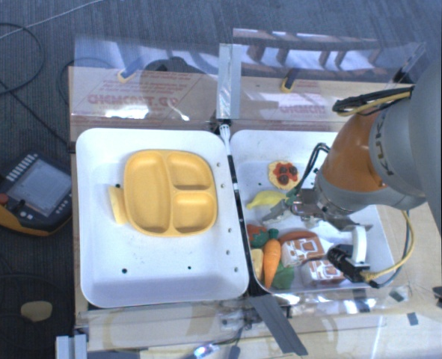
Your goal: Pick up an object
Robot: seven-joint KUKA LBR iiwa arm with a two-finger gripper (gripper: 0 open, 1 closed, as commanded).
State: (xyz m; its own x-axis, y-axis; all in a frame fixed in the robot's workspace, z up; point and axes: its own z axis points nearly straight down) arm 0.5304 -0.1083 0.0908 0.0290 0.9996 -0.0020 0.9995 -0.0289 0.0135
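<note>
The floor (93, 6) is dark grey carpet with fine lines running through it. Thin cables (11, 58) snake across it on the far left. A hand controller (28, 194) with a grey screen and an orange edge lies on the floor at the left. The bench (149, 96) looks like brown cardboard with red letters on it. Shiny clear plastic walls (310, 58) stand at the far side and catch bright light. A small tan blob (35, 310) sits on the floor at the near left.
</note>
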